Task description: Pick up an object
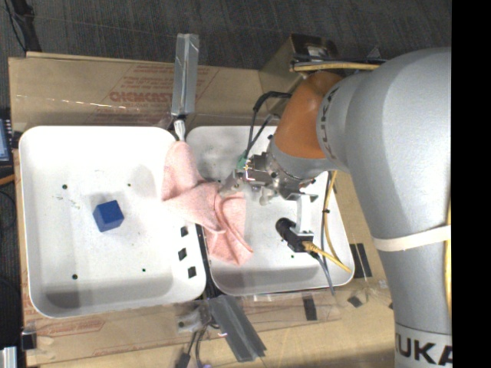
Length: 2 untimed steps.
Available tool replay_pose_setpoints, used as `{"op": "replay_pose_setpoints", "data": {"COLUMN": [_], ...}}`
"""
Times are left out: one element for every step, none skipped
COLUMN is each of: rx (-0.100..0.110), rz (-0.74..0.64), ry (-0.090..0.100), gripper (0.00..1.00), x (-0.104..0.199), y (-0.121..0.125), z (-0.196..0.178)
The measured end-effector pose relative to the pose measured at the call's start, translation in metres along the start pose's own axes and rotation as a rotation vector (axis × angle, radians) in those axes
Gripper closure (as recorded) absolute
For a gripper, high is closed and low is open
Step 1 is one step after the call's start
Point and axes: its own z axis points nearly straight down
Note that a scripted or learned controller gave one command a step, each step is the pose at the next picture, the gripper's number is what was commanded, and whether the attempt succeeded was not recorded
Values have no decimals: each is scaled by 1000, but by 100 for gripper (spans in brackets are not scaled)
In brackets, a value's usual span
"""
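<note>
Pink cloth [205, 209] — draped over the wall between my two bins.

It spills from the left bin [46, 205] across the divider into the right bin [261, 278], and my claw [239, 184] sits low at its upper edge — whether I grip the fabric, or how wide I stand, I cannot tell. A blue cube [108, 215] lies alone in the left bin, well apart from the cloth.

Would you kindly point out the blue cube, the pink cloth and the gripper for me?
blue cube [108, 215]: camera view, on its top face, in the left bin.
pink cloth [205, 205]: camera view, mid-fold, draped across the wall between the bins.
gripper [230, 186]: camera view, at its tip, against the cloth.
</note>
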Motion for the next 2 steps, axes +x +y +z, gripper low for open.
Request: {"op": "replay_pose_setpoints", "data": {"rx": [-3, -3], "rz": [36, -107], "ry": [1, 1], "gripper": [0, 0], "x": [-16, -20], "y": [56, -42], "z": [16, 16]}}
